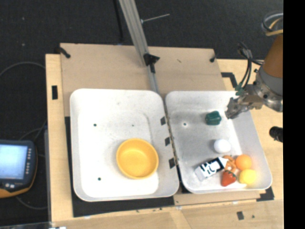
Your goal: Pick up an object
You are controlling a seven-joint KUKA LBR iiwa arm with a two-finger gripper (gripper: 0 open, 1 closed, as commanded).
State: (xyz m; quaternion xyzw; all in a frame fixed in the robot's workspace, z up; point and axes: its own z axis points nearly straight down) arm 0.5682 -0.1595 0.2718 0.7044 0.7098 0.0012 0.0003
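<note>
The gripper point(233, 109) hangs over the right bin point(190, 104) near its far right edge, w/ the arm point(271, 75) reaching in from the right. Whether it is wide or narrow can't be told from this angle. Just left of it, poss. touching, sits a small dark green block point(213, 118). Nearer in the same bin lies a white ball point(222, 146). In the near right corner cluster an orange fruit point(243, 162), a yellow fruit point(248, 176), a red item point(228, 178) and a black-and-white box point(208, 168), all close together. The left bin point(95, 109) holds a yellow bowl point(137, 158) upright in its near half. A handheld screen point(14, 166) sits off the bench at the left
</note>
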